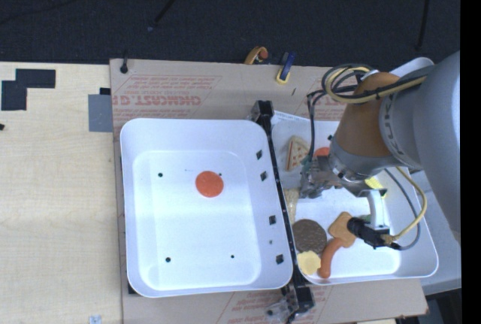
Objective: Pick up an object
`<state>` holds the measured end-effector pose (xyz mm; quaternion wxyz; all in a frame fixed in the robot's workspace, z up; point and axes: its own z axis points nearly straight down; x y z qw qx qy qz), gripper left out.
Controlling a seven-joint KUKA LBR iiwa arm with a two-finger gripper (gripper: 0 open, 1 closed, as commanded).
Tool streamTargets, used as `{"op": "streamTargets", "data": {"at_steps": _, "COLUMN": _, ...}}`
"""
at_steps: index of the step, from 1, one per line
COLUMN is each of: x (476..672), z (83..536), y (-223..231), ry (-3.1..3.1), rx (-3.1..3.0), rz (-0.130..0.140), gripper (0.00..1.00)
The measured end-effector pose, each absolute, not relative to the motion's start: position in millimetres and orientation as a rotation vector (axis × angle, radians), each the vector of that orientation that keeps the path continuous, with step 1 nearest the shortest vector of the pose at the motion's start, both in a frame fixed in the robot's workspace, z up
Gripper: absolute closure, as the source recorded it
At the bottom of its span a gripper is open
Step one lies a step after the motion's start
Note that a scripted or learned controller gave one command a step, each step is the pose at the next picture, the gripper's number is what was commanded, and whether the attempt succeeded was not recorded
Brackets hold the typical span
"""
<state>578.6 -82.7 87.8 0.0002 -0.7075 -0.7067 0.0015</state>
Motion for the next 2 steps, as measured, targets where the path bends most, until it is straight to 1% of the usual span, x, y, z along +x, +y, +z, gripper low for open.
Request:
{"op": "streamTargets", "data": {"at_steps": 1, "x": 648.5, "z": 195.0, "y": -48.4, "ry": -2.234, "rx": -2.222, "rz": -0.014, "gripper": 1.00}}
{"op": "streamTargets", "data": {"at_steps": 2, "x": 643.4, "z": 187.1, "y": 50.8, "ry": -2.229, "rx": -2.208, "rz": -0.002, "gripper": 1.00}}
